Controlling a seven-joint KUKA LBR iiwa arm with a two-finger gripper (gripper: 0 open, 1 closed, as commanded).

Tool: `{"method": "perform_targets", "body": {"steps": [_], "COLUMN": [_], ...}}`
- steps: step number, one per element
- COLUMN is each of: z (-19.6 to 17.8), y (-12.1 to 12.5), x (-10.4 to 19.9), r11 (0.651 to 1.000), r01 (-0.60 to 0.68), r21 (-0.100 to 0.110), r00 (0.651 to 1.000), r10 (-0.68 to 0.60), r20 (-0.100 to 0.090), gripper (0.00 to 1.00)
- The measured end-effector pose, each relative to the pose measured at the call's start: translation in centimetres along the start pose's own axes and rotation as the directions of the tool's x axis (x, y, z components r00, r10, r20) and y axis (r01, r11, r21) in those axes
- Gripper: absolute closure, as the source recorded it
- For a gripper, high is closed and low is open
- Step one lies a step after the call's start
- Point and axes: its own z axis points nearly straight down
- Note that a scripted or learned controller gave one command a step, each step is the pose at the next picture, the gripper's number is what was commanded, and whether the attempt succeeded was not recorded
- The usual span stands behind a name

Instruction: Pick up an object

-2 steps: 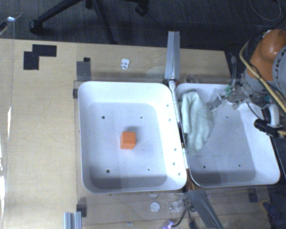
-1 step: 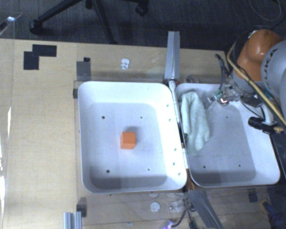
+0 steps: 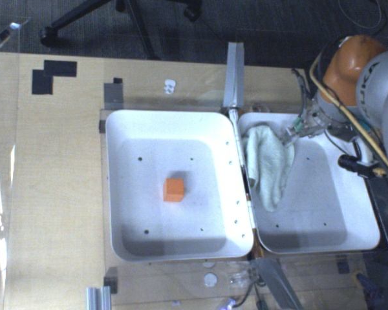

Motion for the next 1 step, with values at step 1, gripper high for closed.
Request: {"method": "perform_targets", "body": {"steps": [1], "z": [-10.28], "y": [3.41], "x": [6.07], "r11": [0.957], "r01": [-0.29], "r21": [0.012], "r00": [0.957], "r10": [0.29], "r20": [-0.002], "gripper": [1.0]}}
